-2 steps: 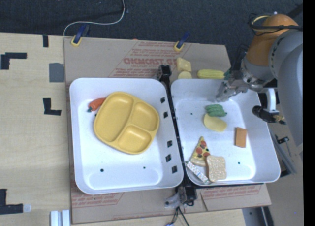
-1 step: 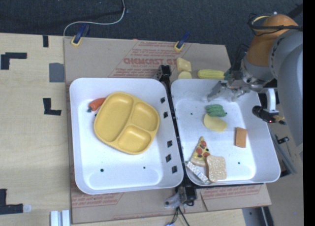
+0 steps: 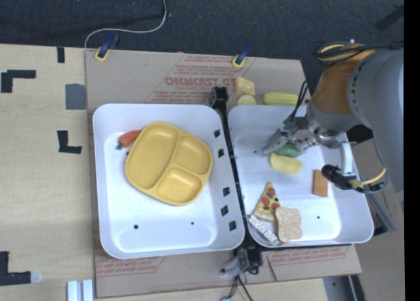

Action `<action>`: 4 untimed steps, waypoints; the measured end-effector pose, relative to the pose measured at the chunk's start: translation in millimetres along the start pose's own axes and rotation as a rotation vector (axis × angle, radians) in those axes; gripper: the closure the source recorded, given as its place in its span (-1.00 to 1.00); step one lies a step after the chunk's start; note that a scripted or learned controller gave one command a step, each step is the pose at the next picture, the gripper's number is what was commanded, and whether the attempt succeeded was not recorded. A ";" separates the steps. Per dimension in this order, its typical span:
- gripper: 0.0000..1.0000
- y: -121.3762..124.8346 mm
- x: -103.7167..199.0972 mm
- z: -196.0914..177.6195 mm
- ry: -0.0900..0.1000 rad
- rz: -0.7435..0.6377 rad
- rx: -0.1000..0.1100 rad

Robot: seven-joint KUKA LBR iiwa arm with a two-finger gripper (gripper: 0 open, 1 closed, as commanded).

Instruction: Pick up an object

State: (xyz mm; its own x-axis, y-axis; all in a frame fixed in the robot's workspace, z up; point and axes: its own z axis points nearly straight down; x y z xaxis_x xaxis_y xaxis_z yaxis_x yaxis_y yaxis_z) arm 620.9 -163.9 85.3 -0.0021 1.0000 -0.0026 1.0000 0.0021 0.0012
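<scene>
A pale yellow toy piece with a green end (image 3: 287, 162), perhaps a toy fruit or vegetable, is lying in the upper middle of the right bin (image 3: 341, 227), and it is looking like the object being gone for. The gripper (image 3: 283, 142) is hanging directly over its upper edge, with the two fingers spread apart and angling down toward the bin's left; nothing is sitting between them, so the arm is carrying nothing. Whether the fingertips are touching the piece cannot be told from this slant.

The step in hand is judged to be the approach just before the grasp. The next move is probably calling for a short descent so the fingers are straddling the piece, then a close and a lift.

Just to the right an orange block (image 3: 319, 183) is lying apart from the target. Lower in the same bin a toy pizza slice (image 3: 266, 202), a slice of toy bread (image 3: 289, 223) and a small patterned strip (image 3: 264, 229) are clustering near the front edge. In the left bin (image 3: 111, 227) a yellow divided plate (image 3: 169, 162) is resting, with a toy carrot (image 3: 128, 138) peeking from beside its upper left rim.
</scene>
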 end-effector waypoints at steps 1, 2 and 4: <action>-1.00 -55.6 58.9 -0.7 0.003 -0.001 0.001; -1.00 -57.5 57.4 -1.0 0.002 0.000 -0.004; -1.00 -26.0 61.6 -1.4 0.002 -0.001 -0.001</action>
State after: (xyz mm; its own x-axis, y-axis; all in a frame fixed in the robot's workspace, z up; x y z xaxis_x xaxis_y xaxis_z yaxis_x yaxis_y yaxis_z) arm 594.7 -102.3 86.5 -0.0030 1.0000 -0.0004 1.0000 0.0030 0.0020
